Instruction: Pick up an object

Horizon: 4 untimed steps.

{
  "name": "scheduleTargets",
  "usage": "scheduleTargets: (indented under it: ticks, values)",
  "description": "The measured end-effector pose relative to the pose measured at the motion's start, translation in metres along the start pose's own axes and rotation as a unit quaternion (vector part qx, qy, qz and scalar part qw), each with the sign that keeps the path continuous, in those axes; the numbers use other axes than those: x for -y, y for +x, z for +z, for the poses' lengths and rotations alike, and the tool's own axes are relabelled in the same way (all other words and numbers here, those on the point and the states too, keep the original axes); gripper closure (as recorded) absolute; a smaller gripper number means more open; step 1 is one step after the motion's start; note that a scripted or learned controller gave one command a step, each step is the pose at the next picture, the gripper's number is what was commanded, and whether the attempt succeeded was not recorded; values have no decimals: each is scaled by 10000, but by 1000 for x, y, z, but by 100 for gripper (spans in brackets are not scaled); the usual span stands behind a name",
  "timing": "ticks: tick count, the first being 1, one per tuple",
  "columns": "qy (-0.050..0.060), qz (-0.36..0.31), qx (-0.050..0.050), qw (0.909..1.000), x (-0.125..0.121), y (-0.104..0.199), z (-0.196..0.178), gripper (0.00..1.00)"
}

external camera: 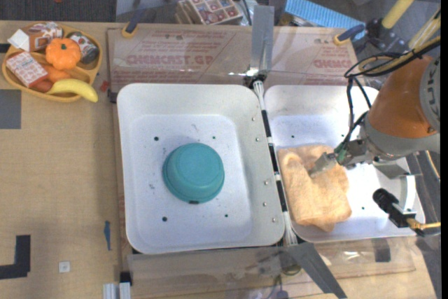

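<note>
Left bin (133,115): a teal bowl (194,172) is being held in it, turned upside down, near the middle of the floor. Bare white floor is being left all around the bowl, so every wall is kept apart from it.

Right bin (308,105): a tan cloth (315,192) is being held in it. The cloth is being pressed close to the left wall and is lying near the front wall. The back part of the floor and the right side are being left bare.

Gripper (327,163): it is being held low over the top edge of the cloth, reaching in from the right under the orange band. It cannot be told if the pincer is apart or together, or if the cloth is being pinched.

Bench edge: a yellow dish (14,77) is being kept at the far left, well apart from both bins. A toy pumpkin (63,54), a banana (75,88) and small boxes are being held in it.
</note>
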State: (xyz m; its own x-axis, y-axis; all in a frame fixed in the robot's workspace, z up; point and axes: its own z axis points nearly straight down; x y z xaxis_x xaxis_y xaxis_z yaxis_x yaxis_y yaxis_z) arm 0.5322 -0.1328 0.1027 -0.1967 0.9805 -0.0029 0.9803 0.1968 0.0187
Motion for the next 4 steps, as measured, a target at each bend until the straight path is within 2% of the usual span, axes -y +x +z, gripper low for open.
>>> scheduleTargets:
  ticks: [1,2,3,4]
  values:
    - [18,-409,5,9992,8,-34,11,0]
    - [-9,-399,18,9992,7,-35,0,100]
    - [-7,-396,19,9992,7,-36,0,0]
    - [39,-823,5,9966,-28,-53,12,0]
